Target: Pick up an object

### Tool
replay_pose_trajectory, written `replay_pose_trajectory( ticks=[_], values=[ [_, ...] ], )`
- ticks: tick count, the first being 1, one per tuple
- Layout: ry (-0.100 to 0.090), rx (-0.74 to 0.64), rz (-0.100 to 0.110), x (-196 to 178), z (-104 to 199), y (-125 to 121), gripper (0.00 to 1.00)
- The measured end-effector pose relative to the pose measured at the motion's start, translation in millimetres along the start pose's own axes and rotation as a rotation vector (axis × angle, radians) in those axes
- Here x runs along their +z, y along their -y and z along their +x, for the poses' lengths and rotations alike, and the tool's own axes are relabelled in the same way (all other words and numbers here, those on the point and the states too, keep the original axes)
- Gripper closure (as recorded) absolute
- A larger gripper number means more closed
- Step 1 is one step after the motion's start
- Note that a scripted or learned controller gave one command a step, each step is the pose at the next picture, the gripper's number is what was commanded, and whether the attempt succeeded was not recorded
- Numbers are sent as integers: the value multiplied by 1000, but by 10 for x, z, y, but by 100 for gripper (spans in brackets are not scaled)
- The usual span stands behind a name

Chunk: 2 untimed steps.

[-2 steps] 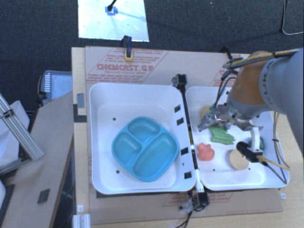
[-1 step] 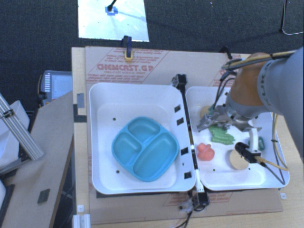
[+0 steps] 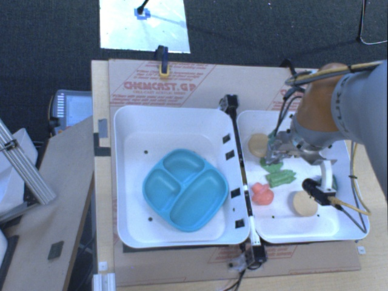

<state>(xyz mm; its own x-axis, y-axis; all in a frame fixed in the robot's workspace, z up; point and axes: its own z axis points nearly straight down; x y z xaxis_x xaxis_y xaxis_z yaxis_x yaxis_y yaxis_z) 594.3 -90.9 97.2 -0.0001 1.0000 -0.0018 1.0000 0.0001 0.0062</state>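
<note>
- Gripper (image 3: pixel 274 156) of the grey arm hangs low in the right-hand shallow white bin (image 3: pixel 339 226), its tip just above the upper end of a small green ridged plastic toy (image 3: pixel 279 177); whether it is released or clenched I cannot tell, as the wrist hides that part.
- Green toy lies near the middle of the right bin, touching or nearly touching a small pink rounded plastic toy (image 3: pixel 262 193) at its lower left.
- A pale tan round disc (image 3: pixel 258 143) sits toward the bin's upper left, and a second tan round piece (image 3: pixel 304 205) lies lower right, partly behind black fittings on the arm.
- All four look like light, stiff moulded play-food pieces, likely smooth and a little slippery, not fragile.
- The green toy seems the nearest candidate: its long, narrow form suggests closing across the short width, near its middle.
- The flat discs offer little height above the bin floor and would probably be harder to pinch.
- A blue three-compartment plastic plate (image 3: pixel 185 190) rests in the left white bin (image 3: pixel 130 162), well apart from the gripper.
</note>
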Motion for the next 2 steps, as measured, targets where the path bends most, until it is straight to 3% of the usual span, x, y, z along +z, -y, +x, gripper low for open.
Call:
replay_pose_trajectory(
  ticks=[2],
  values=[
    [-1, -3, -1, -1064, -50, -7, 100]
  ],
)
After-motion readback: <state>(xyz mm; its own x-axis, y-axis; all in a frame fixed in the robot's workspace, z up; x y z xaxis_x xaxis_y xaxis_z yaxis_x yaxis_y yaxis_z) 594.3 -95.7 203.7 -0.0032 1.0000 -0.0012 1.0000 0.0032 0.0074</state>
